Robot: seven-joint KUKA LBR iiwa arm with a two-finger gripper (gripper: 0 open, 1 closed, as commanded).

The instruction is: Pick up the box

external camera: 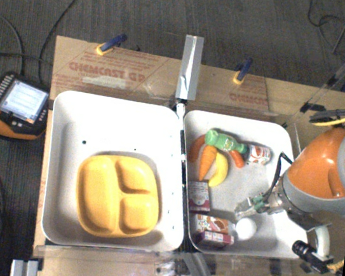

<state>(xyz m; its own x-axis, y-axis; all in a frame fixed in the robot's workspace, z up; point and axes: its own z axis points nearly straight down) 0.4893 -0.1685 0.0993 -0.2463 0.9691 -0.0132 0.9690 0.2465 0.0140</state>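
Two white bins sit side by side on the bench, and the job's work is all in the right bin [288, 135]. The left bin [67, 109] carries just a yellow divided tray [119, 194], lying flat in the middle toward the near edge, well out of the arm's way.

The boxes are against the right bin's left wall: a small dark red carton [200, 195] halfway down that wall, and just nearer the front a second box [212, 230] tucked into the near left corner. Which one counts as the box I can't say; both lie flat and crowd the wall, which I'd judge makes a clean grasp awkward. Toward the far edge of the same bin lies a heap of toy food: a green bottle [221, 139], a carrot [206, 160], a banana [220, 170] and a small can [259, 155].

The gripper [253, 207] hangs low over the near middle of the right bin, beside a white ball [245, 229] and to the right of the boxes, not touching either. I can't tell how its jaws stand; nothing is visibly held. It'd need to move left to reach a box
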